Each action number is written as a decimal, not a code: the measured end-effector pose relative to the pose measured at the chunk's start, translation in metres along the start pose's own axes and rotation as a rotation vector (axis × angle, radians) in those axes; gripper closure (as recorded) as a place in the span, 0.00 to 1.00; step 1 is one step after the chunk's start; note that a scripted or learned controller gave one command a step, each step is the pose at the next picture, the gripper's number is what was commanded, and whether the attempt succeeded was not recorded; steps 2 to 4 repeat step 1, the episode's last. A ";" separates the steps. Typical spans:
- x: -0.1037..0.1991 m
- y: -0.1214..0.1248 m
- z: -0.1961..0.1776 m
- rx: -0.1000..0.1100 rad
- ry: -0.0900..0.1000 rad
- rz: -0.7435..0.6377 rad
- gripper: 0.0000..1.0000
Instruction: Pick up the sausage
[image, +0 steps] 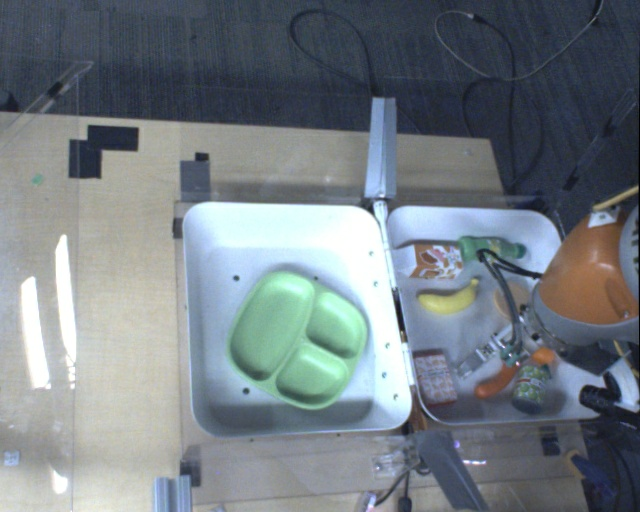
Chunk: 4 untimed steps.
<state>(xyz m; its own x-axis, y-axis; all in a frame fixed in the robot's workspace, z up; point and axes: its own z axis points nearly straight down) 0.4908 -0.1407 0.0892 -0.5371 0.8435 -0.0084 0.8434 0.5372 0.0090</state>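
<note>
The sausage, a short orange-red link, lies tilted near the front of the right bin. My gripper hangs just above and behind its left half, low in the bin. The grey arm with its orange band reaches in from the right and hides the bin's right side. From this angle I cannot make out whether anything is in the gripper; the sausage looks to be resting on the bin floor.
Next to the sausage on its right is a dark green jar, and a small brown box lies to its left. A banana, a snack packet and a green bottle sit further back. The left bin holds a green divided plate.
</note>
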 end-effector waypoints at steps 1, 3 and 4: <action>-0.020 -0.014 -0.076 0.004 0.002 0.193 0.00; -0.020 -0.014 -0.076 0.004 0.002 0.193 0.00; -0.020 -0.014 -0.076 0.004 0.002 0.193 0.00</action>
